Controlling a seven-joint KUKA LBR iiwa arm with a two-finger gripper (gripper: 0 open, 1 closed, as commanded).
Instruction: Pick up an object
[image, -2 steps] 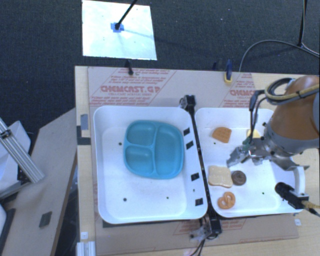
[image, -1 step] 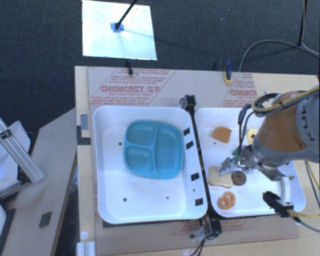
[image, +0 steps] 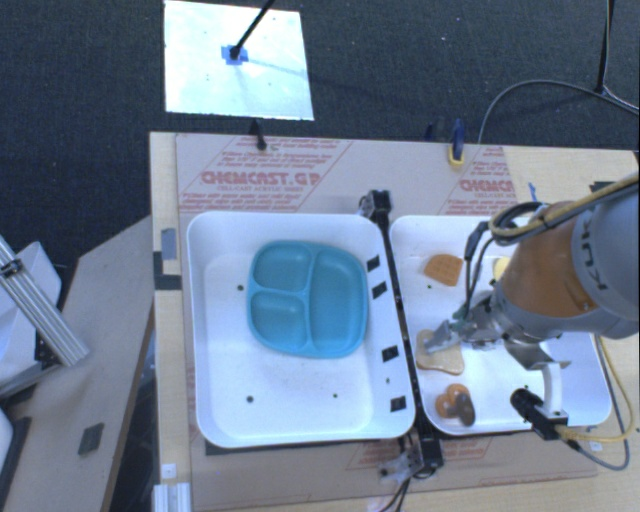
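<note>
Two white bins sit side by side on the bench; the left bin (image: 215, 330) holds a teal divided plate (image: 305, 299), well away from the pincer (image: 447, 338). Pincer low in the right bin (image: 590, 395), tips at a tan flat piece (image: 438, 356), grip state cannot be told. An orange-brown piece (image: 443, 268) lies just behind it, a small brown object (image: 455, 403) just in front.

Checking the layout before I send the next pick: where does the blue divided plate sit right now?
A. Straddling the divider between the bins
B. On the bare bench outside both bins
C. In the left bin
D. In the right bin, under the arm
C: the blue divided plate lies flat inside the left bin, clear of the divider, while the arm works over the right bin.
</note>
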